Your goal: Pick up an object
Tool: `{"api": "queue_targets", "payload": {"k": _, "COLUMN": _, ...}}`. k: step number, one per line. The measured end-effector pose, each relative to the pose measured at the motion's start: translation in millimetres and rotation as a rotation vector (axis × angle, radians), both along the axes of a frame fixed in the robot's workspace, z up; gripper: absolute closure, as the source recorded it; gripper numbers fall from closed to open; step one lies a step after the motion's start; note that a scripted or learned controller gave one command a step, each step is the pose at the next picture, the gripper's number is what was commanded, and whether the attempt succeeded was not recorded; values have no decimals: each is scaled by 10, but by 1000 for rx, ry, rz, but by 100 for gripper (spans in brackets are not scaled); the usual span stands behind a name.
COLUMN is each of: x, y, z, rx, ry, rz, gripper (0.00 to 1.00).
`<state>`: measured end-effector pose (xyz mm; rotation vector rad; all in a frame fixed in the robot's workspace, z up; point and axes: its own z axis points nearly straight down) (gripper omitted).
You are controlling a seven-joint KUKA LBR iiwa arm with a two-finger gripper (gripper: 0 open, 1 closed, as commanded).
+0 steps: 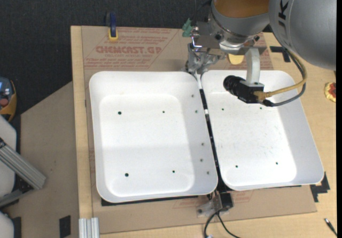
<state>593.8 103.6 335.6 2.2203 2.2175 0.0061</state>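
**Item 1. Arm** (299, 2). Grey, with an orange band. It enters from 2 o'clock and leans over the far rims of the bins.

**Item 2. Tool** (196, 66). Sits at 12 o'clock, low over the seam where the two bins meet. Its state, wide or narrow, cannot be told, because the wrist hides it from above. Nothing is seen held in it.

**Item 3. Black module** (240, 88). Hangs from the wrist over the right bin's 11 o'clock corner and trails a tan cable (288, 92). It is probably a sensor, carried there to look down at the work.

**Item 4. Left bin** (99, 125) and **right bin** (302, 125). Shallow and white, they touch along one edge. They are likely set this way so one reach serves both.

**Item 5. Sheet** (133, 45). Printed brown board lying on the table (331, 141) under both bins. A blue clamp (112, 25) and a green clamp (186, 28) sit at its 12 o'clock edge, apparently to stop it sliding.

**Item 6. Task object.** The one candidate is a small tan piece (235, 58) just beneath the wrist, beside the right bin's far rim. Whether it is a loose object or part of the rig cannot be told. In my judgement the pick is not yet secured.
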Motion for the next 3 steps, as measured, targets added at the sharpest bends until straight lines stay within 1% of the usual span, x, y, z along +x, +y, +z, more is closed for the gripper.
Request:
{"api": "queue_targets", "payload": {"k": 1, "x": 81, "y": 853, "z": -689, "rx": 1, "ry": 11, "rz": 8, "gripper": 100}}
{"api": "queue_targets", "payload": {"k": 2, "x": 98, "y": 338, "z": -173, "rx": 0, "ry": 1, "rz": -2, "gripper": 100}}
{"api": "queue_targets", "payload": {"k": 3, "x": -17, "y": 1256, "z": -949, "rx": 0, "ry": 11, "rz": 8, "gripper": 100}}
